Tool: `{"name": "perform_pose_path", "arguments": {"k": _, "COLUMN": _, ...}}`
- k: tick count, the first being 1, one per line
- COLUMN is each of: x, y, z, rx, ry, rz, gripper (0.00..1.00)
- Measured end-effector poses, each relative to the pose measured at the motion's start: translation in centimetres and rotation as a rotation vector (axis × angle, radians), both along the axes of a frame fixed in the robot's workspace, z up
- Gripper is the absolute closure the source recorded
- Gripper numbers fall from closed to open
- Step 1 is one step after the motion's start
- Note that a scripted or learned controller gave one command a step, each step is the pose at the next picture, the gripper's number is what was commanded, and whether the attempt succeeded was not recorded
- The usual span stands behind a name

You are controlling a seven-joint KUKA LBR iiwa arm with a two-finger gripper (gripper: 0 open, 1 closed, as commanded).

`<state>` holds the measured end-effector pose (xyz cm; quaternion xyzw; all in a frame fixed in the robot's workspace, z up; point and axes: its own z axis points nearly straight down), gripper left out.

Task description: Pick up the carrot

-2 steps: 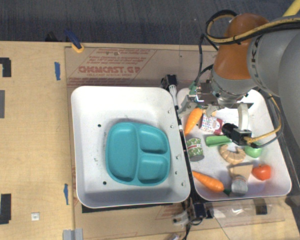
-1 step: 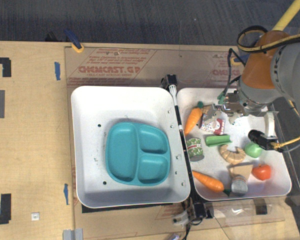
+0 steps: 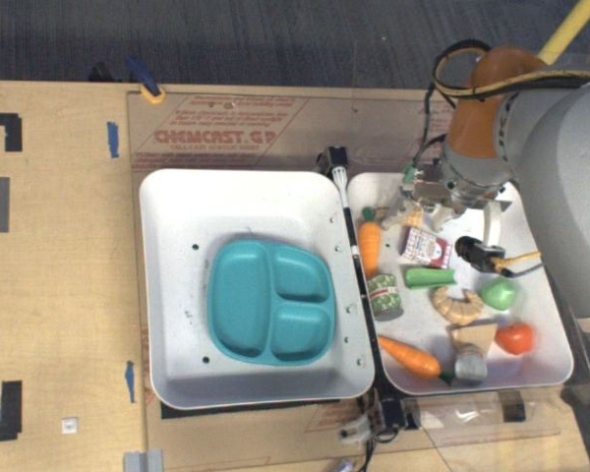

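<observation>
Two carrots lie in the right bin (image 3: 556, 362). One carrot (image 3: 370, 248) stands lengthwise against the bin's left wall, its green top toward the back. The other carrot (image 3: 410, 357) lies slanted near the front left corner. My gripper (image 3: 416, 207) hangs over the back of the right bin, a little right of the first carrot's top and just above a pink and white carton (image 3: 425, 247). The wrist hides its tips. I see nothing held in it.
Also in the right bin are a green can (image 3: 384, 296), a green vegetable (image 3: 430, 276), a green round fruit (image 3: 499, 293), a red tomato (image 3: 514, 338), a pale croissant-like piece (image 3: 459, 306) and a grey object (image 3: 470, 365). A teal divided plate (image 3: 272, 302) sits in the left bin (image 3: 167, 264).
</observation>
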<state>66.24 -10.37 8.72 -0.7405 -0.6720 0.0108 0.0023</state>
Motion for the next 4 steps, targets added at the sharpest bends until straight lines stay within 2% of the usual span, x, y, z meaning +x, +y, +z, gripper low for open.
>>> {"name": "perform_pose_path", "arguments": {"k": 1, "x": -3.3, "y": 7.1, "z": 10.3, "rx": 0.013, "ry": -0.031, "rz": -0.100, "gripper": 0.00}}
{"name": "perform_pose_path", "arguments": {"k": 2, "x": -5.0, "y": 8.6, "z": 9.7, "rx": 0.011, "ry": -0.016, "rz": -0.137, "gripper": 0.00}}
{"name": "perform_pose_path", "arguments": {"k": 3, "x": -7.4, "y": 9.0, "z": 9.7, "rx": 0.011, "ry": -0.016, "rz": -0.100, "gripper": 0.00}}
{"name": "perform_pose_path", "arguments": {"k": 4, "x": -7.4, "y": 9.0, "z": 9.7, "rx": 0.011, "ry": -0.016, "rz": -0.100, "gripper": 0.00}}
